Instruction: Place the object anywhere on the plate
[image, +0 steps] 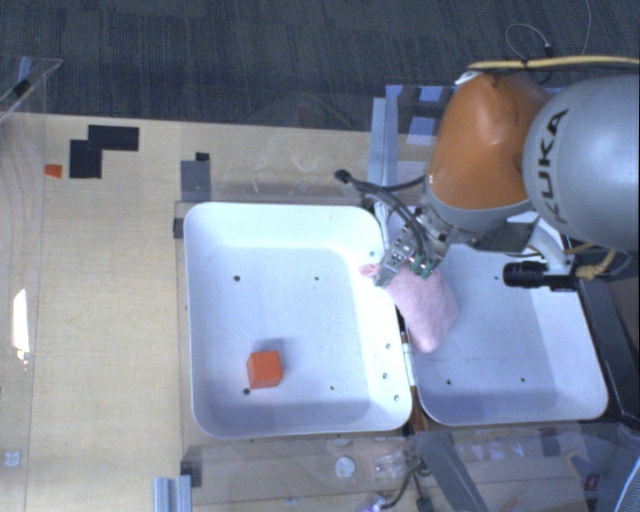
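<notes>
- the grey and orange arm (520, 140) reaches in from the right, its gripper (405, 262) hanging over the seam between the two white bins.
- a soft pink object (425, 308) dangles from the fingers, pinched at its top edge, so the closed grip appears to carry it.
- the left bin (230, 240) holds an orange cube (265, 369); the right bin (520, 390) sits beneath the arm.
- no plate is evident from here.

The one legible marking is "KUKA", in dark capitals running vertically on the grey arm housing (590, 150), up and to the right of the claw (400, 262); nothing else carries readable text or numbers
</notes>
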